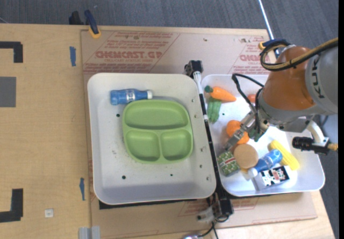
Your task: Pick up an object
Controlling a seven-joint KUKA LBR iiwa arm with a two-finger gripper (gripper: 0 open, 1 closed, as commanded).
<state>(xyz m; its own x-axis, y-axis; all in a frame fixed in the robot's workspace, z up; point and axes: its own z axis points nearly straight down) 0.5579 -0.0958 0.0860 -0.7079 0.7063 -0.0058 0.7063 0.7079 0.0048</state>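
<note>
A plywood bench over grey carpet is carrying two shallow white bins side by side, a protective sheet under them. In the right bin (317, 176), crowded with small toys, the gripper (243, 135) is reaching down at a slant toward an orange carrot-like piece (235, 127) lying near the bin's left wall, seemingly the object being tried for. The fingers are sitting against or just beside that piece; from this angle it is not possible to say whether they are spread or closed, nor whether anything is between them. Just below, a tan round object (246, 155) is lying close by, touching a blue bottle (267, 161), with a yellow piece (286, 154) and a black-and-white carton (274, 176) crowding the bin's near corner. A green-and-red box (228, 163) is wedged by the left wall, and a second carrot (221, 93) is resting at the far end. Such clutter is likely hampering a clean grasp. The left bin (102, 141) is holding a green divided plate (158, 129) and a blue bottle on its side (129, 95).
</note>
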